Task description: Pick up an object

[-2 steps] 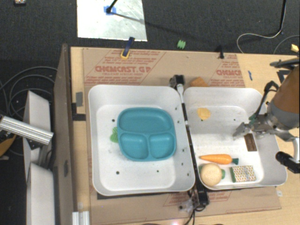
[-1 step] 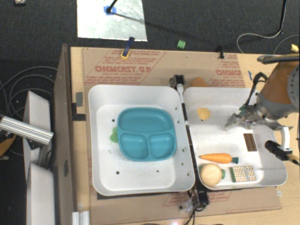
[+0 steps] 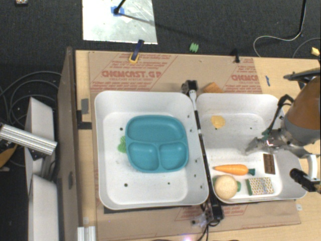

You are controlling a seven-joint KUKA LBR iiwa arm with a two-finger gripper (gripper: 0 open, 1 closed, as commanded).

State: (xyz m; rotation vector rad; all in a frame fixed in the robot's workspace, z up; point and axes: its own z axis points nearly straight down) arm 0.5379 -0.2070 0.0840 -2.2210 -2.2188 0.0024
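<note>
The gripper [image 3: 257, 144] hangs low over the right bin [image 3: 241, 107], finger state indeterminate; near it lie a carrot [image 3: 231, 169], ball [image 3: 225, 186], brown bar [image 3: 269, 163], patterned block [image 3: 261, 186]; a blue plate [image 3: 156, 143] occupies the left bin [image 3: 108, 149].

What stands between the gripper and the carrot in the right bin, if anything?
Nothing visible does. The gripper hangs over bare white floor of the right bin, and the carrot lies just below it in the view, with open floor between them. The round bun lies beyond the carrot.
</note>
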